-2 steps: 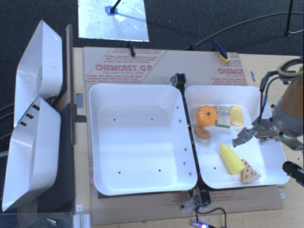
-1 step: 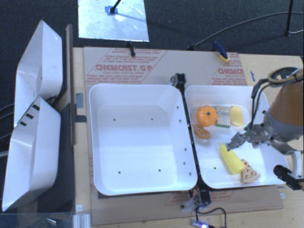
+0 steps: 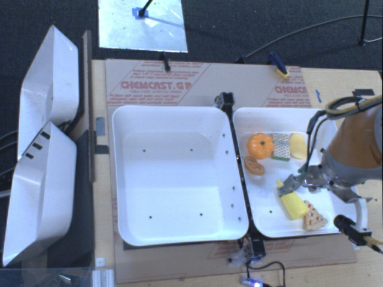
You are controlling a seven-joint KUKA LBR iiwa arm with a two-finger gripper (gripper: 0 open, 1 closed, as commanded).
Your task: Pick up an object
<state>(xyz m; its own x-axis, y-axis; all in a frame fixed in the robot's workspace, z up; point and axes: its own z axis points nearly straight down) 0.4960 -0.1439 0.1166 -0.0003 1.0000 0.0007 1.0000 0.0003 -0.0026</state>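
Two white bins are sitting side by side on the worktop (image 3: pixel 102 178). The left bin (image 3: pixel 176 172) is lying bare. In the right bin (image 3: pixel 272 223), a pumpkin (image 3: pixel 260 145) and a pretzel (image 3: pixel 254 165) are lying at the left, a yellow block (image 3: pixel 293 205) and a pizza slice (image 3: pixel 313 217) nearer. The gripper (image 3: pixel 291 185) is hanging just above the block; whether it is gripping anything cannot be told.
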